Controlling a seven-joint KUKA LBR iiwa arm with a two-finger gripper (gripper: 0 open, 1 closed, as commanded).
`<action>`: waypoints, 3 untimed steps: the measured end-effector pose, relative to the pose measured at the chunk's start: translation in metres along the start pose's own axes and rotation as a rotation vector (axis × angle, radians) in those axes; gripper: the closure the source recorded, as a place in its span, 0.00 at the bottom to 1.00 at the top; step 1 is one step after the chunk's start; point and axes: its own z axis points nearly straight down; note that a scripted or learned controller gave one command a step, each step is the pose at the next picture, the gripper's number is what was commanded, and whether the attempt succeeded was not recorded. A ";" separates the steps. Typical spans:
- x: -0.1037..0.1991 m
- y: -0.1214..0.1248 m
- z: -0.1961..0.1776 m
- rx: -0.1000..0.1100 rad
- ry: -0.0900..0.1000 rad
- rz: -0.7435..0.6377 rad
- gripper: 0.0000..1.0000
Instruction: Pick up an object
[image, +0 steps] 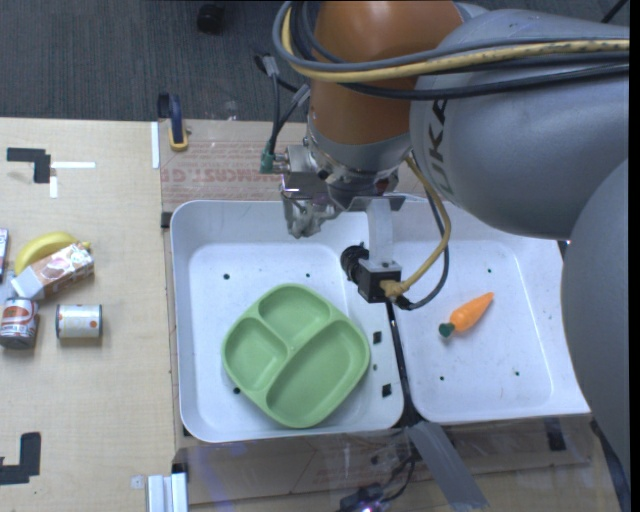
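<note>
Arm (480, 110) above plate (296, 354), carrot (468, 313)

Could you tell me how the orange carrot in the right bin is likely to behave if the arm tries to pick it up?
The carrot looks like a small moulded toy, so it is probably light and stiff. Its tapered, rounded body lies flat on the right bin floor, so it may roll or pivot if nudged off-centre. Its smooth-looking surface could slip out towards the narrow end.

You get bright, even overhead light; soft shadows under the green plate (297, 354); arm (480, 110) up close slightly blurred; mild glare on bin rims.
</note>
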 end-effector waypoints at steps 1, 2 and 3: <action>0.000 0.000 0.000 0.000 0.000 0.000 0.00; 0.000 0.000 -0.009 0.001 -0.002 0.000 1.00; -0.007 0.017 0.005 0.000 0.000 0.068 1.00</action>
